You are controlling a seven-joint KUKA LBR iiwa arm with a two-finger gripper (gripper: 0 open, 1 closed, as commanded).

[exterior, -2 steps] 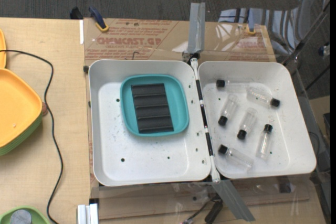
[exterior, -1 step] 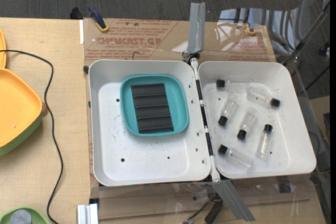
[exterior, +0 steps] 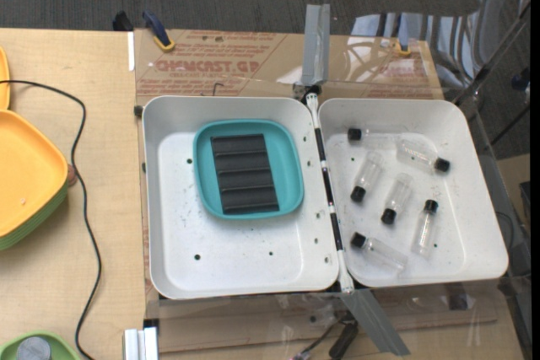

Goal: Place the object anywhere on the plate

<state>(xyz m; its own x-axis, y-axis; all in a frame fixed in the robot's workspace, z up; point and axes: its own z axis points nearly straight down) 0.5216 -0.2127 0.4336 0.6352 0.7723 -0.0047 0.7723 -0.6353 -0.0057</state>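
5 vials (exterior: 395, 200) (right bin (exterior: 472, 139)).

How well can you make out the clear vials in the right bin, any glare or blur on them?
Camera view: lighting is even and soft, shadows faint. The clear vials nearly vanish against the right bin; their black caps stand out. The teal plate in the left bin reads sharply. Reflective streaks cross the upper right corner.

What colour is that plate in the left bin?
Teal, with a dark ribbed grey centre; the plate shows clearly in the overhead camera view.
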